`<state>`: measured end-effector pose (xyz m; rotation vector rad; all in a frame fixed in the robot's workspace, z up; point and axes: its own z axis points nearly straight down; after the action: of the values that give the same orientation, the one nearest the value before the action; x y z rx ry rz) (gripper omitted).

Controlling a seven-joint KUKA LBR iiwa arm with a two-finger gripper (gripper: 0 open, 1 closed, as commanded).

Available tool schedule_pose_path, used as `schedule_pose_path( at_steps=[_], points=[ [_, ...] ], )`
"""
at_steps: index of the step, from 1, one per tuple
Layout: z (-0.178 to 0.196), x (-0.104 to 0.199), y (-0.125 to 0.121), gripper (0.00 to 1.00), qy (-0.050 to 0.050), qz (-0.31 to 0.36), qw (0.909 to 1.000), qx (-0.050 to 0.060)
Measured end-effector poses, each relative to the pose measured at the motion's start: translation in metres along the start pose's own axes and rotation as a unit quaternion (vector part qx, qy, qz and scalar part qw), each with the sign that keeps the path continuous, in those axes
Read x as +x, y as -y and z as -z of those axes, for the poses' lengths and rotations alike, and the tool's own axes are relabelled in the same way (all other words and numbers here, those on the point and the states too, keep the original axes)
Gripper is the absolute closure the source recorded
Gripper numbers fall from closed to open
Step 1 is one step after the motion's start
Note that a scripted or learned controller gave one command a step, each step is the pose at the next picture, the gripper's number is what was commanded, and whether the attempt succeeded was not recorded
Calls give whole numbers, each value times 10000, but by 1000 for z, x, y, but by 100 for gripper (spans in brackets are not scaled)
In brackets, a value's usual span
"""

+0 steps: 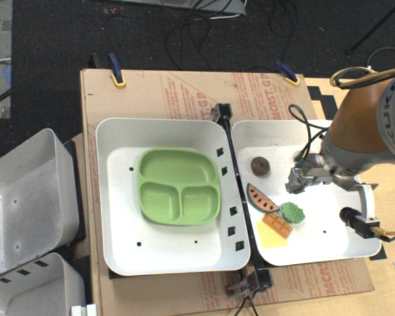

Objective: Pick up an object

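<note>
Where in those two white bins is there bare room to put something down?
Left bin: just a margin around the green divided plate. Right bin: bare floor along the far wall and near-right; crowded near the divider, where watermelon slice, green bumpy toy, orange block cluster.

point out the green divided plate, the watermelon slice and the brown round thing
green divided plate point(179, 162): camera view, floor of its large upper compartment
watermelon slice point(262, 199): camera view, middle of its red flesh
brown round piece point(260, 166): camera view, its top face
</note>
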<state>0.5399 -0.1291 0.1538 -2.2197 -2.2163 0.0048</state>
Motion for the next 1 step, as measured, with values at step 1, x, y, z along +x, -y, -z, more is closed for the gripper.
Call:
schedule_pose_path(
  at_steps=[1],
  points=[
    [-51, 10, -3, 0, -3, 4, 10000, 2]
  ],
)
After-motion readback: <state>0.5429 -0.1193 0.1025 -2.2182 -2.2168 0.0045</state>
